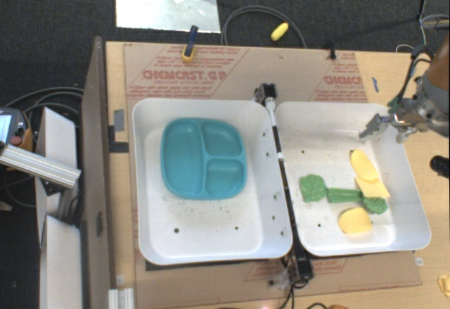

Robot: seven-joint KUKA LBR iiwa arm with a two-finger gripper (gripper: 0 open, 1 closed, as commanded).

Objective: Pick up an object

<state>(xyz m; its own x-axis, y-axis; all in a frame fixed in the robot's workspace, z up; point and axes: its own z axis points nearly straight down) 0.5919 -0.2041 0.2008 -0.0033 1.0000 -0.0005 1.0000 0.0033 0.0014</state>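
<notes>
two shallow white bins side by side on the counter (211, 65), left bin (151, 181) and right bin (408, 188). landmark: the right bin. inside it, toward its near right part, a green toy (337, 193) lying flat, broad end pointing to the divider. just right of that, a pale yellow piece (368, 174) touching the green toy's far end, and a rounder yellow piece (356, 220) just below, near the bin's front wall. over the bin's far right corner, the pincer (385, 123) at the tip of the grey arm, above the rim, well apart from the toys; fingers spread open, nothing between them. beyond the divider from the right bin, a teal divided plate (204, 158) resting in the left bin.
</notes>
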